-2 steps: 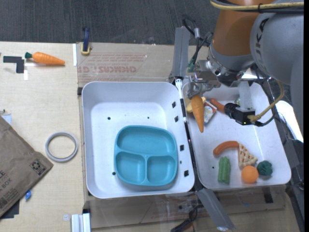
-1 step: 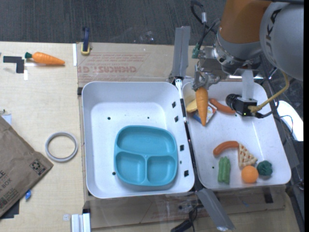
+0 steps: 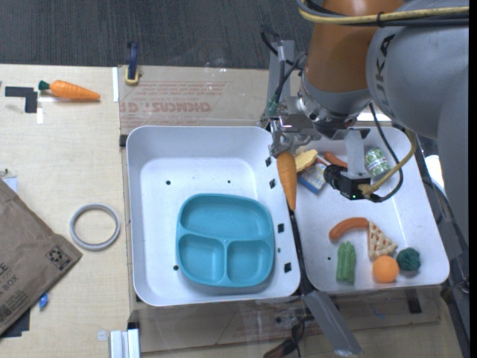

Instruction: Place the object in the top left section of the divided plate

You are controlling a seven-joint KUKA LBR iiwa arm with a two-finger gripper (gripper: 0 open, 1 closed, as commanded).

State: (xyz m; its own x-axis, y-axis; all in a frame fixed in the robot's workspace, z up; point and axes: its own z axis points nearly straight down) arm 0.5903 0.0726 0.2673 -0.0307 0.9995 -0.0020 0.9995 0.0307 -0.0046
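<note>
I see the gripper [image 3: 283,149] pinching a toy carrot [image 3: 287,179] by its top, hanging over the bins' shared rim; the blue divided plate [image 3: 223,241] sits in the left bin [image 3: 149,200].

Second carrot [image 3: 68,90] on bench top left; grey ring [image 3: 95,225] beside left bin [image 3: 149,200].

orange carrot [image 3: 287,179], teal divided plate [image 3: 224,240]

The divided plate [image 3: 224,241] lies in the left bin [image 3: 149,200]; a carrot [image 3: 287,177] hangs over the divider between the 2 bins.
</note>
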